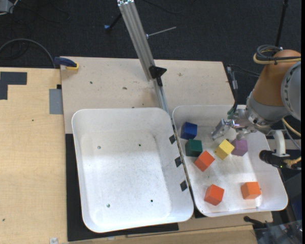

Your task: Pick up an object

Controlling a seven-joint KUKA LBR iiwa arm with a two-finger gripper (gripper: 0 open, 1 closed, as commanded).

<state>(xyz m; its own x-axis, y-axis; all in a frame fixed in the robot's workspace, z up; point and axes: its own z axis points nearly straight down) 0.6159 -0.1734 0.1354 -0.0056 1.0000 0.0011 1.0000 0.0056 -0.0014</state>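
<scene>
Blocks lie scattered in the right bin [274,200]; the yellow block [225,149] sits just beside the end effector [230,129], touching a purple block [240,147]. End effector's fingers look spread, holding nothing. Best to centre over yellow, descend straight, avoiding the purple neighbour.

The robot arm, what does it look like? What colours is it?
The arm is chunky and rounded, with a big orange band and grey parts next to it. Yellowish and dark cables loop over its top. At its end sits a small gripper of shiny silver metal with two thin fingers. A little green spot shows near where the gripper joins the arm.
</scene>
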